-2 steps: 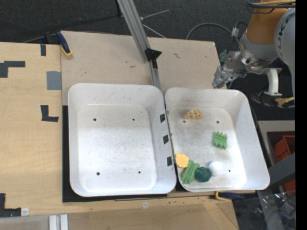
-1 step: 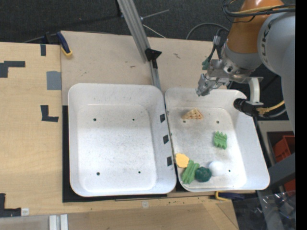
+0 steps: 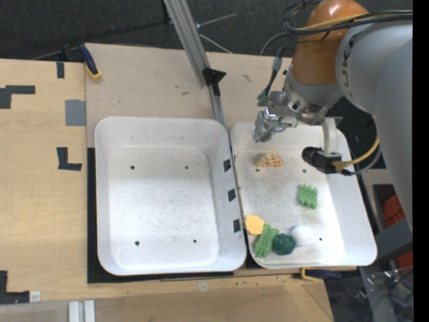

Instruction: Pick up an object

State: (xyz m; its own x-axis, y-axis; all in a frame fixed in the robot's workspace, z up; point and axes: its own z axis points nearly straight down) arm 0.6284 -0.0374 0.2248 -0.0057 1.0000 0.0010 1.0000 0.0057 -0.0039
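Bins: right shallow white bin (image 3: 348,243) has six bits: tan waffle piece (image 3: 269,160), light green chunk (image 3: 308,196), yellow piece (image 3: 254,225), green stalk (image 3: 265,241), dark green ball (image 3: 283,244), white ball (image 3: 303,234). Claw (image 3: 263,133) hangs above the waffle; grip state, can't tell.

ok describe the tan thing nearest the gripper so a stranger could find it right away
Look in the right bin, at its far end just below the gripper. The tan waffle-like piece lies flat there alone, pale and grid-textured, apart from the green, yellow and white items clustered nearer the front.
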